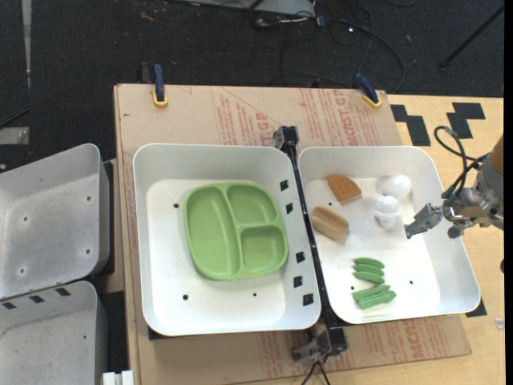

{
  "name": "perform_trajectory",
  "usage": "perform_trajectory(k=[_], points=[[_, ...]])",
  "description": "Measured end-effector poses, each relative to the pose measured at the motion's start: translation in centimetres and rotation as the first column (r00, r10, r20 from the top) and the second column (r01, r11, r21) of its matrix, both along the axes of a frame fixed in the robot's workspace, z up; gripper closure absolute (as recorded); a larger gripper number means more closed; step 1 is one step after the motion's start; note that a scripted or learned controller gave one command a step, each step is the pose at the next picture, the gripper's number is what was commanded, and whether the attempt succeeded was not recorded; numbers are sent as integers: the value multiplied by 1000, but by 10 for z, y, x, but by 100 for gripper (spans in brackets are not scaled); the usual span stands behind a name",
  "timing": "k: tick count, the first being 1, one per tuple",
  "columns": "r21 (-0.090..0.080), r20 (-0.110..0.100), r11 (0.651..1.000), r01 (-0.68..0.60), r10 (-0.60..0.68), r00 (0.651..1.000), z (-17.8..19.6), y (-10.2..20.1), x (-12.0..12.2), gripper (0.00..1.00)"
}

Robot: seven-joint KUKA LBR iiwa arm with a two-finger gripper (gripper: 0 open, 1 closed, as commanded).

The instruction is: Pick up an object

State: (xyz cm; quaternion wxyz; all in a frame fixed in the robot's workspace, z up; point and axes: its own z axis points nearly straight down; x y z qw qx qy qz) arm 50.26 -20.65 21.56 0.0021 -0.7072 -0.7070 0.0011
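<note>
Pincer (422,220) fingers hard to make out; arm (489,195) cut off at frame edge.

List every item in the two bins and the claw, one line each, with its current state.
green divided plate: flat in left bin, compartments bare
waffle piece: lying in right bin
bread roll: lying near the divider
white objects: resting together, right bin
green pea pods: lying in right bin
claw: over right bin's right side, carrying nothing visible
</note>
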Motion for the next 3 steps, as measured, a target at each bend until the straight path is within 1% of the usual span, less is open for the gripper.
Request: perform_trajectory(k=[1, 2, 3], points=[[0, 1, 1000, 1, -1, 1000, -43, 0, -3, 0], [1, -1, 1000, 1, -1, 1000, -104, 5, -10, 0], [-2, 6, 1000, 1, -1, 1000, -91, 4, -8, 100]])
